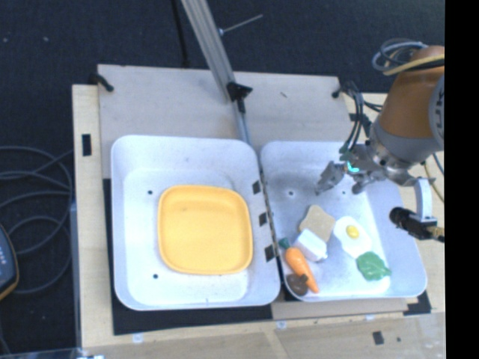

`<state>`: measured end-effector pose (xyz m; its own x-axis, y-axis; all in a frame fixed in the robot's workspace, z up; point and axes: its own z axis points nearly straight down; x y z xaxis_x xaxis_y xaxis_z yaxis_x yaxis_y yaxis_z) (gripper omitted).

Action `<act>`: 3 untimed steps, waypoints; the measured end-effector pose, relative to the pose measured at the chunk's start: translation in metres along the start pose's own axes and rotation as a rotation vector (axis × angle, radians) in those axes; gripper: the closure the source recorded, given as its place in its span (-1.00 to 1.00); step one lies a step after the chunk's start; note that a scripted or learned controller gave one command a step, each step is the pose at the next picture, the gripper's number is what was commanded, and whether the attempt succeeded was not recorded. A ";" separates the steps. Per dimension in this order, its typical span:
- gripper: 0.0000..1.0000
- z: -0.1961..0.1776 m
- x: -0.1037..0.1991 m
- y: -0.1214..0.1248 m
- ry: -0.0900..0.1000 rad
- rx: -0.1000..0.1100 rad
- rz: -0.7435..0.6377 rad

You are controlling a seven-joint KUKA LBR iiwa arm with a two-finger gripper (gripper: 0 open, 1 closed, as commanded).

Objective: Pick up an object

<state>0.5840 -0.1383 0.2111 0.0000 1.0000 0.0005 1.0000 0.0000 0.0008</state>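
You had the end effector (343, 179) spread open and empty above the tan toy bread slice (317, 221), which lay just beside the fried-egg toy (352, 235); it looked light, stiff, best pinched across its edges.

The grey arm (408, 118) reaches in from the right, its pincer (344, 180) pointing down-left, fingers spread apart.

- A plate (204, 229) lies in the left bin (127, 170)
- In the right bin (288, 170), near its front: carrot (300, 263) leftmost; block (311, 244) beside it; egg (352, 235) and leafy piece (371, 265) further right
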 end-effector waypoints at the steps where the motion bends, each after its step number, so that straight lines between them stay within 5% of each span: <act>1: -1.00 0.000 0.000 0.000 0.000 0.000 0.000; 3: -1.00 0.098 -0.001 0.002 -0.001 0.005 0.001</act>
<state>0.5862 -0.1393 0.1133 0.0013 1.0000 -0.0002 1.0000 -0.0013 -0.0040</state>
